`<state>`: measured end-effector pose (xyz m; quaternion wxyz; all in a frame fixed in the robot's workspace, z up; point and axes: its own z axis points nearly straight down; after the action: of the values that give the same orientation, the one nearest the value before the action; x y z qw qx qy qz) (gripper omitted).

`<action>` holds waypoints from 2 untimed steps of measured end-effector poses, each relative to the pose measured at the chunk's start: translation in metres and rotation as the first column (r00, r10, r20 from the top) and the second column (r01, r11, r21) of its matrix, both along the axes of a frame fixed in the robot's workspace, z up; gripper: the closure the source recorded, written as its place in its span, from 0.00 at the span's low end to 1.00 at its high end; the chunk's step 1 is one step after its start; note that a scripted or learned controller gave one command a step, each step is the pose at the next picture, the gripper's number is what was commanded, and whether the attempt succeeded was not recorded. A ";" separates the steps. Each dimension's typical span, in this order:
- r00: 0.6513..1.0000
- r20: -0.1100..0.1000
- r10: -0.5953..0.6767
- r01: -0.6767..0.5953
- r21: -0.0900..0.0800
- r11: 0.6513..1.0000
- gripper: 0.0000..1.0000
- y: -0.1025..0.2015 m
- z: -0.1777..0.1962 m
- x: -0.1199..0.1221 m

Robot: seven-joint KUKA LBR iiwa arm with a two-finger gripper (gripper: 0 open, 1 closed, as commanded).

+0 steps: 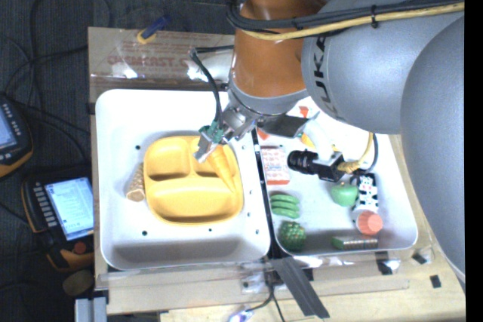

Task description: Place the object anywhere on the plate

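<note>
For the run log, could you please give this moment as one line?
pincer: over yellow plate | grasp: unclear | plate: left bin | ice cream cone: beside plate

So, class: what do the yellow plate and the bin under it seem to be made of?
Yellow plate: probably moulded plastic, smooth with a soft sheen, with rounded compartment ridges. Left bin: likely white plastic too, glossy and smooth with rounded corners, though coated metal can't be ruled out.

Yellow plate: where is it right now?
In the camera view, the yellow plate sits in the left bin, near its middle. An ice cream cone lies against its left edge, and the claw is over its upper right compartment.
</note>
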<state>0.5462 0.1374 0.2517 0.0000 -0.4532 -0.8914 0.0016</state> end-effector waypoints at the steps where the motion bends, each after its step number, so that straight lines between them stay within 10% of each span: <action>1: 0.999 0.000 -0.035 0.035 0.001 0.999 1.00 0.062 0.063 -0.063; 2: 0.955 0.002 -0.296 0.296 -0.001 0.955 1.00 0.064 0.136 -0.062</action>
<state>0.4841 0.2017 0.3877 -0.0009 -0.5813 -0.8137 0.0015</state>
